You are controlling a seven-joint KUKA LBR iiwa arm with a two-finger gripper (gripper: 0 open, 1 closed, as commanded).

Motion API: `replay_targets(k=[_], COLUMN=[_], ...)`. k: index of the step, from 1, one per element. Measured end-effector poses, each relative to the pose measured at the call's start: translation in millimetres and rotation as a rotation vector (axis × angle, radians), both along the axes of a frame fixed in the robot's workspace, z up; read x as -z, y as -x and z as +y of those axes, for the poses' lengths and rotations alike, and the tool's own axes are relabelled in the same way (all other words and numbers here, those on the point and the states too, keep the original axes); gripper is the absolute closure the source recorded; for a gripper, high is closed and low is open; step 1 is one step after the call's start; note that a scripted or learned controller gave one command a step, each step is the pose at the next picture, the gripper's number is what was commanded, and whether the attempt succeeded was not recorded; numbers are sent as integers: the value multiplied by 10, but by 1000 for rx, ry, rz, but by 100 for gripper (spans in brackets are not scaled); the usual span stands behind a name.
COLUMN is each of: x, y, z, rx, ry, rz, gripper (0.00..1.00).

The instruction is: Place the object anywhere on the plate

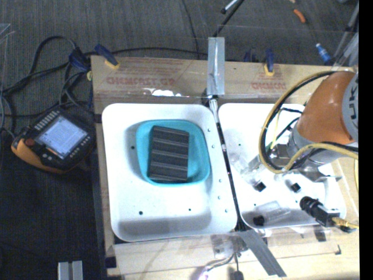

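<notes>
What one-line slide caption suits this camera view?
Dark ribbed block on the blue plate in the left bin; arm over the right.

White letters "UK" on the arm's orange band [332, 107] — cardboard backboard [175, 77] print mirrored, unreadable

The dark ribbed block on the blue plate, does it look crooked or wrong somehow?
Nothing stands out. The dark ribbed block lies flat on the blue plate in the left bin, inside the plate's rim and only slightly turned.
</notes>
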State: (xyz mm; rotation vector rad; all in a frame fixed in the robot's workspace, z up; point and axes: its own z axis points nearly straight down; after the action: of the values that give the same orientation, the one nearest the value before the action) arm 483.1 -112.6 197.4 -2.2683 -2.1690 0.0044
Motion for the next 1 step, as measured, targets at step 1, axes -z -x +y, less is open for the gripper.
replay_targets(k=[1], x=[-354], y=[-2], z=[-793], rx=[24], ry=[3], rz=[-2], gripper=[0])
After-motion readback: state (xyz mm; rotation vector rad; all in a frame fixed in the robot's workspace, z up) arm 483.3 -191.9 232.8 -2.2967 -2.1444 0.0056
